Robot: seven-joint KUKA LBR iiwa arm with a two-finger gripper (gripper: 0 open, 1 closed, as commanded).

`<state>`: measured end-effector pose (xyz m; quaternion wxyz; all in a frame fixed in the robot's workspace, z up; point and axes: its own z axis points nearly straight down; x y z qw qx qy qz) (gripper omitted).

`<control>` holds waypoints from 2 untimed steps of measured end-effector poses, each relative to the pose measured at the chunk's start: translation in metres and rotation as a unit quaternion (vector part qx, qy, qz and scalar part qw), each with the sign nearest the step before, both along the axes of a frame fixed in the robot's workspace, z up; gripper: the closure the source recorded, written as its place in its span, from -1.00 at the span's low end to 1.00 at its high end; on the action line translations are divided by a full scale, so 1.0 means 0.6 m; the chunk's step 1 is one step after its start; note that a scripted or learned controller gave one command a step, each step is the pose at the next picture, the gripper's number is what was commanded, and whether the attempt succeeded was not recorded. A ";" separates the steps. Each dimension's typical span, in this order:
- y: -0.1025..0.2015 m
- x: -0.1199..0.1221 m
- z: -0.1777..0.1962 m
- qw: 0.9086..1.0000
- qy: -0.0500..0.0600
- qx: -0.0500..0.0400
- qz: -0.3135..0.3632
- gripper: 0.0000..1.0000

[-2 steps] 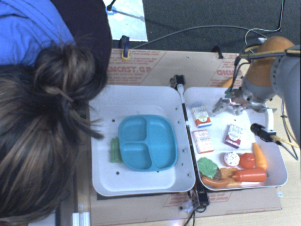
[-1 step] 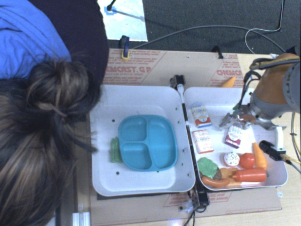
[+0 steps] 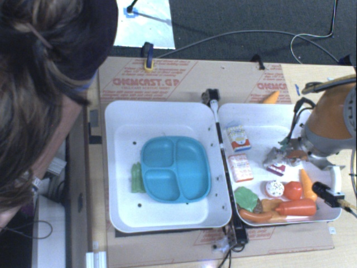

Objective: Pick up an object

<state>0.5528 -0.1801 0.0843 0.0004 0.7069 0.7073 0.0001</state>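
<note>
The right bin holds toy food. Two small red-and-white cartons lie at its left side. Along the front lie a green leaf, a hot dog, a red sausage-like piece, a red tomato, an orange carrot and a white round piece. My gripper hangs low over the middle of this bin, right above a small red-and-white item that it partly hides.
The left bin carries a blue divided plate with a green piece at its left edge. An orange object lies on the cardboard behind the right bin. A person's head leans over the upper left.
</note>
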 end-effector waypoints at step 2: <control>0.034 0.004 0.094 1.000 -0.001 0.000 0.001 1.00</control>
